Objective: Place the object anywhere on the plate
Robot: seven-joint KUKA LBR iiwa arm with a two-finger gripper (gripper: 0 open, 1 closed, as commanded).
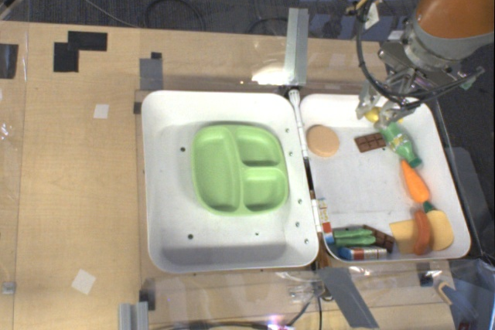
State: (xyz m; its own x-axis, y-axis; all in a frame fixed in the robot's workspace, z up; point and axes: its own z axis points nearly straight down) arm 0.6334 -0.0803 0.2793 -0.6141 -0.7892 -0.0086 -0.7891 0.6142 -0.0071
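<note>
**Plate bare, nothing placed yet**

Markers point(357, 237) piled in the right bin's near-left corner sit closest to the lens; beside them a hot dog in a bun point(422, 230) in the near-right corner. Rest of the right bin point(356, 189): carrot point(415, 182), green bottle-shaped item point(401, 143), chocolate bar piece point(370, 141), round tan cookie point(322, 141).

Green divided plate point(238, 168) sits mid left bin point(166, 189); all its compartments look bare, so placement is not done.

Pincer point(380, 110) hangs over the right bin's far edge, near the yellow bit and the green item. Can't tell whether it is open, closed or gripping anything, since the wrist and cables hide the tip.

My read: at pick stage at best. Left to do: confirm grasp, lift, carry left across the divider, release anywhere on the plate.
</note>
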